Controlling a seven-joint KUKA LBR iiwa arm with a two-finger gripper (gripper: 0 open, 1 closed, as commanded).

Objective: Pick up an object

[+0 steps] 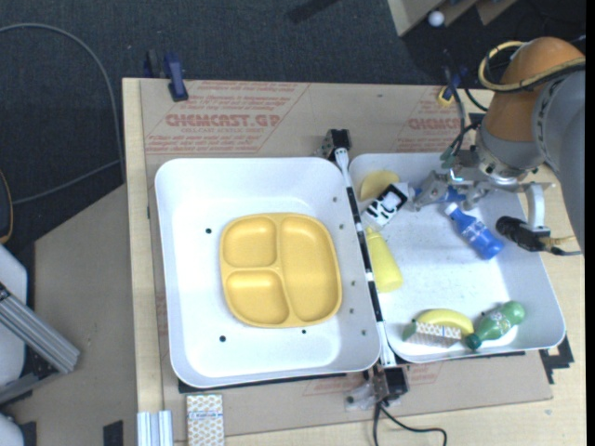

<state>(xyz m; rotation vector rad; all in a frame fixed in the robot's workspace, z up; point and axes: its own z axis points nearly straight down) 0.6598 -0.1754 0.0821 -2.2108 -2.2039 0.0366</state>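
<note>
Pincer [453, 182] near right bin [548, 291] back edge, grip can't tell. Blue bottle [473, 231] just below pincer; bin middle open.

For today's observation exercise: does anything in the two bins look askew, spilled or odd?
Nothing is spilled or broken. The yellow tray lies flat in the left bin, turned slightly askew to its walls. In the right bin, the blue bottle and green bottle lie on their sides.
</note>
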